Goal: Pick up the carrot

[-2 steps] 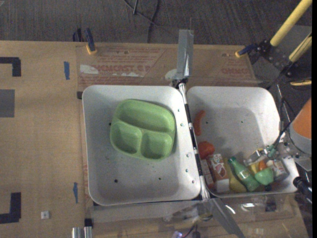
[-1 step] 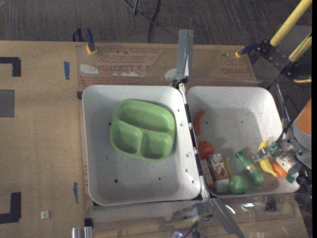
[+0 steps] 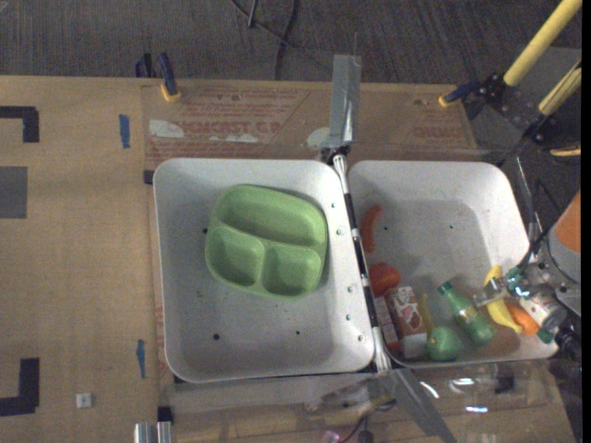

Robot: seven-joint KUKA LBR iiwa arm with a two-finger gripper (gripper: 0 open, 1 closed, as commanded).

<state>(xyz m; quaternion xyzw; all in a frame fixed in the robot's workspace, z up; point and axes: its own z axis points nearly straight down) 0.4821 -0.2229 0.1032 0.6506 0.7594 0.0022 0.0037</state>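
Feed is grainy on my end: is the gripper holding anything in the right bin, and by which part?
Cannot be told. The gripper sits low at the right bin's far right corner, over the carrot and banana; nothing visibly sits between its fingers.

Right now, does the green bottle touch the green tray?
Apart. The camera view shows the green bottle in the right bin and the green tray in the left bin, with both bin rims between them.

Robotics lab: taped cardboard bench (image 3: 83,247), clamps (image 3: 167,74), floor cables (image 3: 268,3), white bins (image 3: 185,340).
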